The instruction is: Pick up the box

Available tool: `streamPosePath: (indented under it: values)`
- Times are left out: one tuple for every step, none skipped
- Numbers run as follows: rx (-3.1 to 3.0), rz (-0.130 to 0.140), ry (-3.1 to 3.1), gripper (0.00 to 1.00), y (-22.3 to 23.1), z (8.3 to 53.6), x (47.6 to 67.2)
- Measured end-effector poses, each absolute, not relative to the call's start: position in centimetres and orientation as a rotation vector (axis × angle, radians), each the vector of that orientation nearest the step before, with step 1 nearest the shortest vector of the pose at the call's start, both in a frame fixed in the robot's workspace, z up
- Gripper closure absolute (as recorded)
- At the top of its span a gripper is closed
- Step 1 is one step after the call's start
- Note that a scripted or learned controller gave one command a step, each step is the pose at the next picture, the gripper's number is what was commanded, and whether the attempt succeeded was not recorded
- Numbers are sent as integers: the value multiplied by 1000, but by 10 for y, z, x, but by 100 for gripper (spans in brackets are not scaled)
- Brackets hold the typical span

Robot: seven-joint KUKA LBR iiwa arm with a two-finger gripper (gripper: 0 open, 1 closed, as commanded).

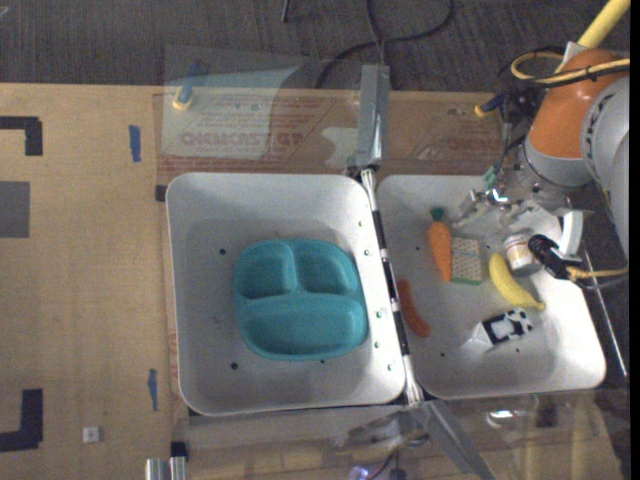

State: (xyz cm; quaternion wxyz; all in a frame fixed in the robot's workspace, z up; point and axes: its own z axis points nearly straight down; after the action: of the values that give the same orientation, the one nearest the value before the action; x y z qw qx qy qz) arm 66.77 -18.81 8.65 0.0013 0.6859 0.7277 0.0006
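Two shallow white bins sit side by side on a tan bench [80, 298]. Left bin [195, 368] contains a teal divided tray [298, 298]. Right bin [560, 368] contains the box [506, 326], a black-and-white carton near a banana [512, 283], plus a carrot [441, 250]. Gripper [500, 206] hovers over the bin's upper area; finger state cannot be determined.

Two white bins [190, 208]; one teal tray [298, 298], one carrot [441, 250], one banana [512, 284], one red chili [411, 310], one box [506, 326], one sponge [465, 261].
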Motion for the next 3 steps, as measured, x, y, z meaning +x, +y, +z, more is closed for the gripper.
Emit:
streamPosePath:
  values:
    - [2145,5,2282,100,-188,100,670]
    - [2036,11,2386,100,-90,89,625]
    - [1981,4,2432,100,-92,187,668]
